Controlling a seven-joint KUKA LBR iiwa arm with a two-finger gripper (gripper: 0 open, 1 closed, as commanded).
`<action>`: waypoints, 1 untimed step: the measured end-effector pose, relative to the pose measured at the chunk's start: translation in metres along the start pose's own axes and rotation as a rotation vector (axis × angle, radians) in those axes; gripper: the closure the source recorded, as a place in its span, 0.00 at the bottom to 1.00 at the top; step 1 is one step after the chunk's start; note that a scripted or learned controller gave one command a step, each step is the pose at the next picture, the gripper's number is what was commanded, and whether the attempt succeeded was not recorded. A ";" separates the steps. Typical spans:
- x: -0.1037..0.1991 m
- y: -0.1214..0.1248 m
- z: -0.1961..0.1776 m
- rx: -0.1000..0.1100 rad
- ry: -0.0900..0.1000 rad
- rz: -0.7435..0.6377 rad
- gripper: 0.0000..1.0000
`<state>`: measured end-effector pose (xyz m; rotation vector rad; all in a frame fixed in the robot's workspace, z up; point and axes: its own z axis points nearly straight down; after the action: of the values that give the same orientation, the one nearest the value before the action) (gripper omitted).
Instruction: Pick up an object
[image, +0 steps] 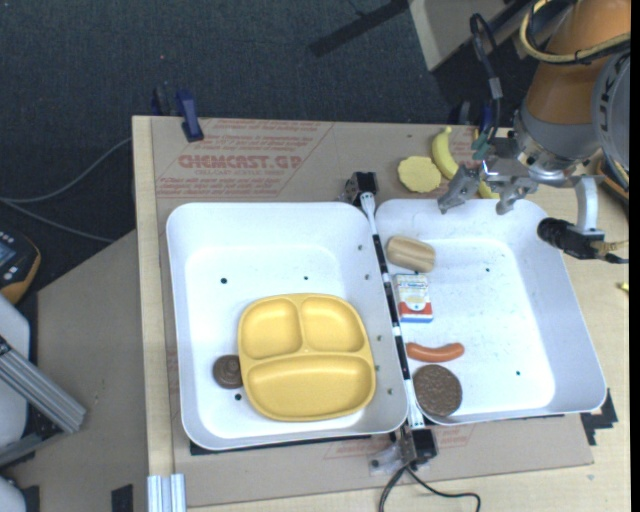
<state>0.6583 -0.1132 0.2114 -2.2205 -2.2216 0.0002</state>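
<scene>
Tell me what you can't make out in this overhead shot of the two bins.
- Brown disc in the left bin: partly tucked under the yellow divided plate.
- Small carton: its print is too small to read.
- Banana behind the right bin: its far end is covered by the gripper.
- Arm: cut off by the top edge.

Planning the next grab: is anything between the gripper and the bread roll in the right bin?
Nothing visible. The gripper hovers over the right bin's far rim; bare bin floor separates it from the bread roll.
</scene>
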 end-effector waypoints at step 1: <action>0.018 0.007 0.133 0.005 0.002 -0.001 0.00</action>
<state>0.6652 -0.0953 0.0785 -2.2155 -2.2194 0.0038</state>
